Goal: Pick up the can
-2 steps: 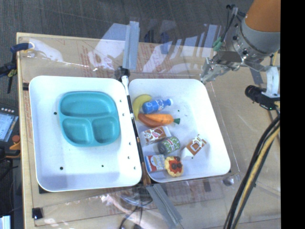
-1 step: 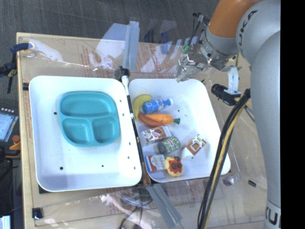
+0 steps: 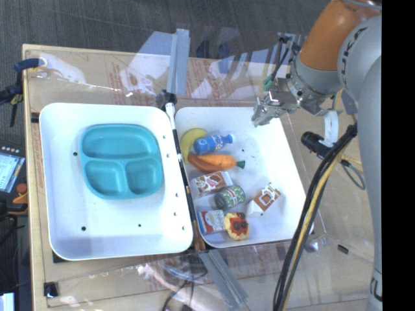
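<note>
Now, the scene line by line.

Gripper place: the grey two-finger gripper (image 3: 264,112) hangs at the upper right corner of the right-hand shallow white bin (image 3: 290,173), about over its far rim, on the grey arm with the orange band (image 3: 331,28) that comes in from the view's right.
Gripper state: the view is too small and blurred at the tip for me to judge it.
Can place: the small can with a green label and dark end (image 3: 230,197) lies on its side in the lower middle of the same bin.
Can axis: it seems to run roughly left to right across the view, dark end toward the left; this is a judgement, since the can is small.
Direction: from the gripper the can lies toward the near edge of the bench and somewhat to the view's left, well apart.
Neighbours: the red-and-white carton (image 3: 211,182) sits just beside it above-left, the red-and-white packet (image 3: 211,221) and round red-and-yellow toy (image 3: 237,225) just below, the small brown-and-white box (image 3: 266,198) near on the right.
Between: the orange carrot (image 3: 216,162) and blue bottle (image 3: 214,143) lie nearer the far side of the bin.
Other bin: the left-hand bin holds a teal divided plastic tray (image 3: 123,159).
Coming move: probably down the bin and leftward, then a descent with the jaws set across the can's short width.
</note>
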Robot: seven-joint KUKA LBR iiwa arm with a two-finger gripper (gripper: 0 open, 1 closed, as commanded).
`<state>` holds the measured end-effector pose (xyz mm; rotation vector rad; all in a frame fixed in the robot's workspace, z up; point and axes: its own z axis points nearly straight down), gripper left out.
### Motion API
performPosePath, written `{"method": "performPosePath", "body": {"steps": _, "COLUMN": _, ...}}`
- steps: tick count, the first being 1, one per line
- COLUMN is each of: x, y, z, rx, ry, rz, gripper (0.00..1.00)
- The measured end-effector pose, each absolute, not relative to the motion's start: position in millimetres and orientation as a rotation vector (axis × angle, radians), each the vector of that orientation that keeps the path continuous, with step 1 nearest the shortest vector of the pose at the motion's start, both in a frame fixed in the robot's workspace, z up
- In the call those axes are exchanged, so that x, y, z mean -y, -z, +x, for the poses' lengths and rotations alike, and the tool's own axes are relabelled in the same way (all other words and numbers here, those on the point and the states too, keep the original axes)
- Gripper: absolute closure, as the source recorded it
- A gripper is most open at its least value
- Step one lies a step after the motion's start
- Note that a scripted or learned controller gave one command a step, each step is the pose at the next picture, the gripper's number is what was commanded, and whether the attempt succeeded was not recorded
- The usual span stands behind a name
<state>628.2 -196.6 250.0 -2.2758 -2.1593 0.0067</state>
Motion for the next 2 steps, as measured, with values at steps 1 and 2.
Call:
{"method": "performPosePath", "body": {"steps": 1, "x": 200, "y": -275, "z": 639.2, "rx": 2.548, "ry": -0.002, "rz": -1.837, "gripper": 1.0}}
{"method": "performPosePath", "body": {"steps": 2, "x": 195, "y": -338, "z": 523.6, "rx": 2.519, "ry": -0.002, "rz": -1.873, "gripper": 1.0}}
